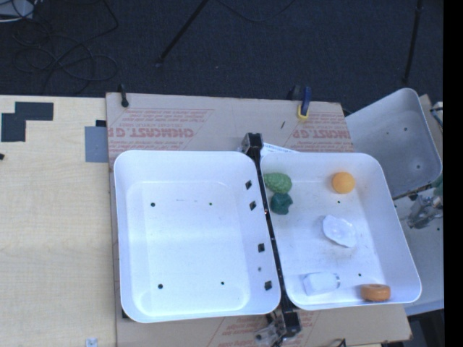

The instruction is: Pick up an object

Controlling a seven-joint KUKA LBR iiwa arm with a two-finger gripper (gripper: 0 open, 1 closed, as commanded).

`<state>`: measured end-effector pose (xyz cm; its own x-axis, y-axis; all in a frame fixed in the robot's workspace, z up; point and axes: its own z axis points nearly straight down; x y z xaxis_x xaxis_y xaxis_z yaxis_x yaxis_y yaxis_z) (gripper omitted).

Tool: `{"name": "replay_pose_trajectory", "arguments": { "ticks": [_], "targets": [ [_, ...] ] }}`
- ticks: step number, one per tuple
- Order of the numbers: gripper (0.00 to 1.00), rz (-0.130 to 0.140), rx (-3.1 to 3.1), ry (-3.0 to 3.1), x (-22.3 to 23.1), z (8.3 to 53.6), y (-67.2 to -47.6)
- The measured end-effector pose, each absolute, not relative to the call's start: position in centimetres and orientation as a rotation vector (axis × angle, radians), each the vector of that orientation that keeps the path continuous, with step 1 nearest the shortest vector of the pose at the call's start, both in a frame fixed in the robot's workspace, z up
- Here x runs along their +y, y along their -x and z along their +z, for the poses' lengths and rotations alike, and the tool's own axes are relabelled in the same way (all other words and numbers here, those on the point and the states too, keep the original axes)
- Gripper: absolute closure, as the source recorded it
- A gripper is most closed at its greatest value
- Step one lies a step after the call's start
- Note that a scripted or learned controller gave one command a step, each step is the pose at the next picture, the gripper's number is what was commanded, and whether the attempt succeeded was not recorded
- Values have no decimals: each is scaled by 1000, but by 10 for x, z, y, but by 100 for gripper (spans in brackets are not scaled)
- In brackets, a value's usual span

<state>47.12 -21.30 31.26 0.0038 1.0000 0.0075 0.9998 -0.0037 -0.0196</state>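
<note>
Right bin [394, 215]: shallow white tray with rounded corners and a smooth, glossy floor. It touches the left bin [130, 194] along a black clipped divider [262, 223].

Contents of the right bin, clock positions read from its centre:
- Orange ball [343, 182], at 1 o'clock. Round and smooth, standing well apart from the rest.
- Pale green lump [278, 182], at 10 o'clock, just beside the divider. Soft-looking, with an irregular surface.
- Dark teal lump [280, 203], at 9 o'clock, touching the green lump's lower edge. Knobbly.
- White crumpled piece [338, 230], near centre. Faceted, glossy, low contrast against the floor.
- White blocky piece [320, 282], at 6 o'clock. Flat-topped, nearly the same tone as the tray.
- Orange disc [375, 292], at 5 o'clock, against the bin's lower rim. Low and rounded.

Gripper: at the frame's right edge, at 3 o'clock, there is only blurred metalwork; whether the pincer is wide or narrow cannot be told.

Hazards, as judged:
- The ball would likely roll off a off-centre pinch.
- The two lumps lie close to the divider, so a finger could strike it.
- The disc hugs the rim, leaving little room for a finger.
- The white pieces blend into the floor and may be misplaced by a program.
</note>
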Motion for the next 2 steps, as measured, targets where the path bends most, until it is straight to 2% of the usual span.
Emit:
{"name": "replay_pose_trajectory", "arguments": {
  "ticks": [1, 2],
  "targets": [
    [100, 7, -2213, 2214, -212, 230, -474],
    [100, 5, -2214, 2216, -212, 165, -481]
  ]
}}
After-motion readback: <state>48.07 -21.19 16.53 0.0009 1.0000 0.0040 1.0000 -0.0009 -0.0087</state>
